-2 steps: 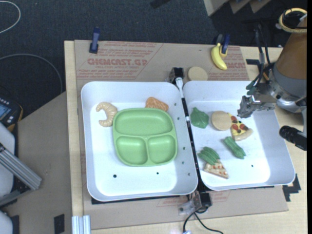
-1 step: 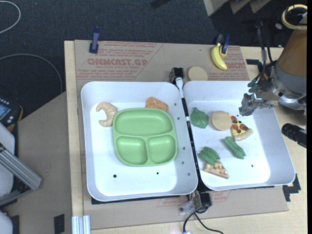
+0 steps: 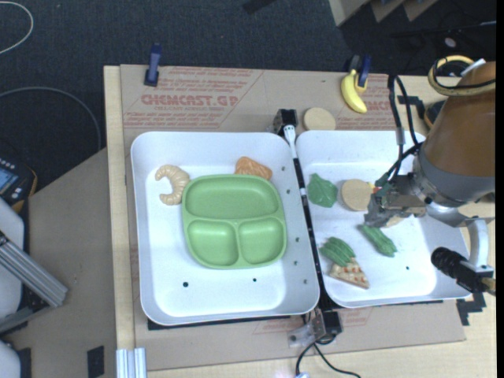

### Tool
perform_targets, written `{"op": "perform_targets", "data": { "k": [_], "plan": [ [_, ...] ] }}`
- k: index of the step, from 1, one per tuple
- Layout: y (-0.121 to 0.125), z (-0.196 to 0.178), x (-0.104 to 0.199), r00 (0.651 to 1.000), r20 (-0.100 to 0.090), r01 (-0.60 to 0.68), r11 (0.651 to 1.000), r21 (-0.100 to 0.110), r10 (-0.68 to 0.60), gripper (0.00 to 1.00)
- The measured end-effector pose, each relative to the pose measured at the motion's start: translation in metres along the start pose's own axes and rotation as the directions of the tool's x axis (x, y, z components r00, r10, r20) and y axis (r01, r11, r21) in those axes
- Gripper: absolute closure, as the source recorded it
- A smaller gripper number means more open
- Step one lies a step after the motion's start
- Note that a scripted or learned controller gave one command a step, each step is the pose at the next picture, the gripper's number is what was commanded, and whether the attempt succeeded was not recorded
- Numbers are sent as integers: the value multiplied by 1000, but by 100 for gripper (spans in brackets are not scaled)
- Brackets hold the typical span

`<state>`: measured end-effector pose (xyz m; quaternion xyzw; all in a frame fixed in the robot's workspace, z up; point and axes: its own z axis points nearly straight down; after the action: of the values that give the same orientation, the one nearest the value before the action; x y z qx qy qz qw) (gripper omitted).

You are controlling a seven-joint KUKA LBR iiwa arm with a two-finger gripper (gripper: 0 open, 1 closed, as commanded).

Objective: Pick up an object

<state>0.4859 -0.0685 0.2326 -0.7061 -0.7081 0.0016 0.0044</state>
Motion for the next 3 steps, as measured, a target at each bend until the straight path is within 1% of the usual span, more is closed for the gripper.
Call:
{"op": "perform_targets", "data": {
  "k": [1,2,3],
  "plan": [
    [17,-105,70,1000,2,7,1000,-22,-6,100],
    [-8,-78,112,1000,2,2,1000,-3,-2,100],
    [-7,-81,117,1000,4,-1,1000,-9,1,100]
  ]
}}
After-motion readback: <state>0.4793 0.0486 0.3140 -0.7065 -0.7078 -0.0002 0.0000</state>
